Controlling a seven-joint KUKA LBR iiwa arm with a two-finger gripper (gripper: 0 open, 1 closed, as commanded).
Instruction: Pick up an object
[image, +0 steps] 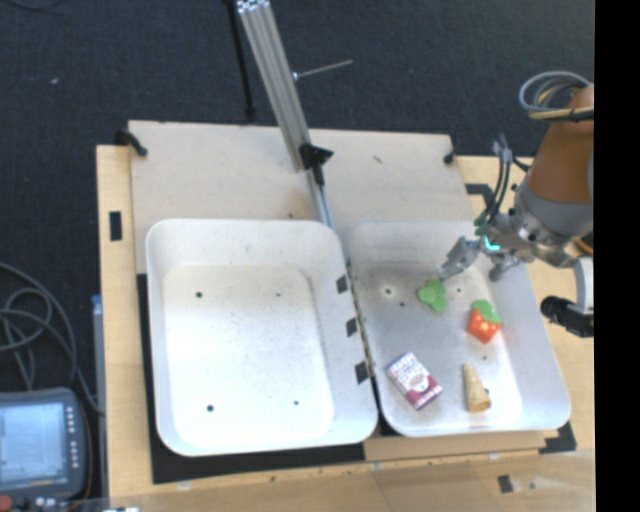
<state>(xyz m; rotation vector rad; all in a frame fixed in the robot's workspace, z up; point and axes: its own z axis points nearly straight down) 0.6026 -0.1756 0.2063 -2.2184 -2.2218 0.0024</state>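
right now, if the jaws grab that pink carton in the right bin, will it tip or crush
The pink carton lies flat in the right bin, so tipping seems unlikely. It looks like a small, probably light box; flat sides should grip well, though thin walls might dent. It lies skewed, so it may twist when pinched.

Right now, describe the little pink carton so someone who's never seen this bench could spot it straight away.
Look in the right-hand bin of the two white bins, toward its near edge. The pink carton lies there on its side, left of the tan cone-shaped piece. It is the only boxy, pink-and-white thing; the green piece and the red piece lie farther back.
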